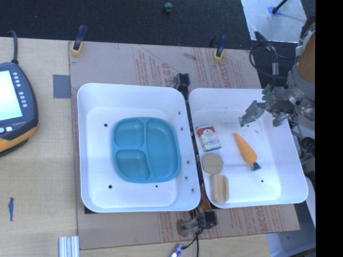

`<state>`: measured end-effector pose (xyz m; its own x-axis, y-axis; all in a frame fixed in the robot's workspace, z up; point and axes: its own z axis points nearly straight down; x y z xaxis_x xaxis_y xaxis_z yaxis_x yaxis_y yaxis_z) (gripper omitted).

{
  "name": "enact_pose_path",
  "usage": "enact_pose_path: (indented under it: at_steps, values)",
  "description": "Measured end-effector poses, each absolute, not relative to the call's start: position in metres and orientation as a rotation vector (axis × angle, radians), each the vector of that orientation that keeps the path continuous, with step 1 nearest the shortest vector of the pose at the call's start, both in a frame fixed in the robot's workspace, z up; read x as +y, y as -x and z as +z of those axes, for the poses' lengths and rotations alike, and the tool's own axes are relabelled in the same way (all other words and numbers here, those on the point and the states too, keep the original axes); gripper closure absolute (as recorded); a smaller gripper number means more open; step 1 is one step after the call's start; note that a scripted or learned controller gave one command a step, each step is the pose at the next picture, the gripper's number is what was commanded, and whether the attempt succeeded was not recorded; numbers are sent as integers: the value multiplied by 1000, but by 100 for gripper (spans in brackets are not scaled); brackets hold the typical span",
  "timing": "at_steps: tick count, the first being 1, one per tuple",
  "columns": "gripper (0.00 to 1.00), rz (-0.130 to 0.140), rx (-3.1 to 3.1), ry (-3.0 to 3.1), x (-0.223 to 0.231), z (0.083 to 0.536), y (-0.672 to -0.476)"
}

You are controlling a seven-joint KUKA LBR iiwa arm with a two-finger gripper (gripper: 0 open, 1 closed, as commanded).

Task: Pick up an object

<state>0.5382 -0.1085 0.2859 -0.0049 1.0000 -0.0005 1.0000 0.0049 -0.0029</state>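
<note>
A brown cardboard sheet (161, 63) covers the bench and carries two white bins side by side. The left bin (91, 143) holds a blue divided plate (146, 150) lying flat near its middle. The right bin (278, 181) holds four small things. A carrot (245, 149) lies tilted in the middle of that bin, its green end toward the near edge. Along the bin's left wall, from far to near, sit a small red and white box (208, 138), a round tan disc (212, 163) and a pale wooden block (220, 188), each just beside the next.

The arm (305, 63) comes in from the right, over the far right corner of the right bin. The gripper (265, 113) hangs there with its two fingers spread apart and nothing between them. The carrot lies near the gripper, toward the near edge of the bin and a little left of it, not touching either finger. The box, disc and block lie farther left, well apart from the gripper.

A handheld controller (13, 106) with a screen rests on the bench at the far left.
</note>
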Motion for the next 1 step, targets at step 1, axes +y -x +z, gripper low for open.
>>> enact_pose_path:
  at_steps: [1]
  values:
    - [0, 9, -2224, 2216, -182, 197, -583]
